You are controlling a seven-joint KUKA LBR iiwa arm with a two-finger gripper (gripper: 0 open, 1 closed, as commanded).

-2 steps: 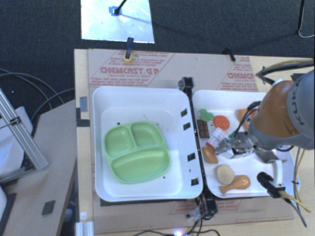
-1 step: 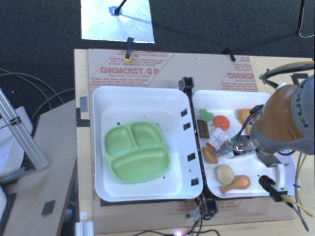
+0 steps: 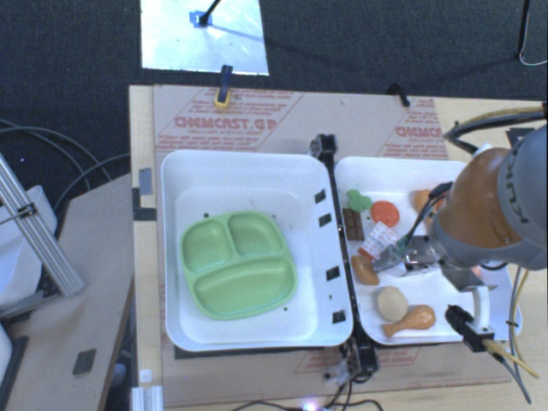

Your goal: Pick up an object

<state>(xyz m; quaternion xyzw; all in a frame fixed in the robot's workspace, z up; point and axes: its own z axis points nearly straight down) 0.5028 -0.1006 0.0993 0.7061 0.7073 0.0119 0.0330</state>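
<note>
The right bin [image 3: 402,168] holds several toy foods: a green piece [image 3: 358,200], a red tomato [image 3: 385,212], a brown bar [image 3: 352,223], a white and red packet [image 3: 375,240], a brown piece [image 3: 365,270], a beige round piece [image 3: 392,302], a drumstick [image 3: 411,319] and an orange piece [image 3: 420,199]. My gripper [image 3: 391,259] sits low in this bin, just right of the packet and the brown piece. Nothing shows as lifted by it.
The left bin [image 3: 248,171] holds a green divided plate [image 3: 238,264]. A black divider with clips [image 3: 336,229] runs between the bins. The arm's grey body [image 3: 488,217] covers the right bin's right side. Cables [image 3: 505,354] hang at the front right.
</note>
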